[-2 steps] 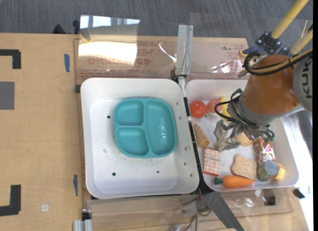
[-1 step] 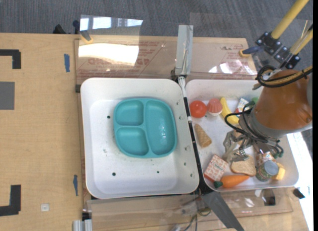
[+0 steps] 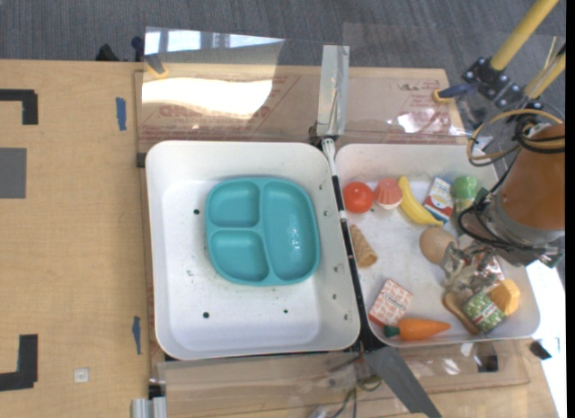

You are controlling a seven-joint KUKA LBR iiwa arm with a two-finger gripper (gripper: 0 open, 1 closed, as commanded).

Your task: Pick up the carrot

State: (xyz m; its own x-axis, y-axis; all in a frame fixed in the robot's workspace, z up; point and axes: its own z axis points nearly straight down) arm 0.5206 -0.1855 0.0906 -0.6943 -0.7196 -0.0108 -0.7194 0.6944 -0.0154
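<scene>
Bench [image 3: 72,227] of pale brown board

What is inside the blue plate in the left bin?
The blue plate has three sections, and all of them look bare. It sits in the left bin. What lies under the plate is covered, so that cannot be seen.

carrot [image 3: 420,327]: orange, green top | divided plate [image 3: 262,230]: teal | 2 bins [image 3: 171,254]: white | banana [image 3: 414,203]: yellow | tomato [image 3: 358,196]: red | small carton [image 3: 390,301]: red-and-white pattern
</scene>
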